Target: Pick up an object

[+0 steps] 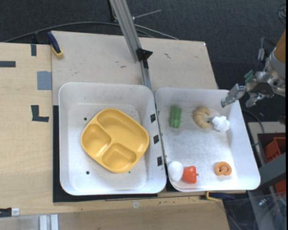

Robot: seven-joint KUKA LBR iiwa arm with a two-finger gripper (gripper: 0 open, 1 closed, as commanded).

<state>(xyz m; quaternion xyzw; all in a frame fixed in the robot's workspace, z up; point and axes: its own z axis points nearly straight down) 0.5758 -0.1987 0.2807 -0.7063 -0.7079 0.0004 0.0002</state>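
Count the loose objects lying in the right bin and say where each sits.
5. Green piece at upper left; tan piece beside the white piece at upper right; white egg shape touching the red piece at the near edge; orange ring at lower right.

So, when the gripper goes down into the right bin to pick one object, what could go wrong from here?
1. The gripper hangs over the right bin's far right rim; a straight descent may strike the rim.
2. The tan pastry toy and the white piece touch, so a grasp could disturb both.
3. The white egg and red pepper lie together against the near wall, leaving little room for fingers.
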